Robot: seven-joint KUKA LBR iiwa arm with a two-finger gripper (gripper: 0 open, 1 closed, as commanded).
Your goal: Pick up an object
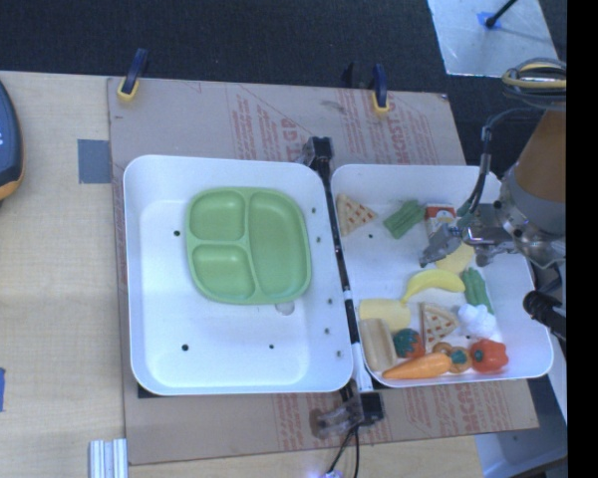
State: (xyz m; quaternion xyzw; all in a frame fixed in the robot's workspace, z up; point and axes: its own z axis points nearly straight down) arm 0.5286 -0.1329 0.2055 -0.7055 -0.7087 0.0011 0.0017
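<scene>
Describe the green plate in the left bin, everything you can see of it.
The green plate is pale green, looks like smooth plastic, and is a rounded square split into three compartments, two smaller on its left side and one long on its right. It lies flat, slightly turned, on the floor of the left bin, toward its far side. Nothing lies in it.

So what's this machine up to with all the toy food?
A robot arm reaches in from the right, and its hand hangs over the right bin, just above a toy banana. That bin holds a pile of play food: the banana, a carrot, a tomato, a pizza slice and some green pieces. The hand does not look to be holding anything yet. The left bin holds a green divided plate.
</scene>
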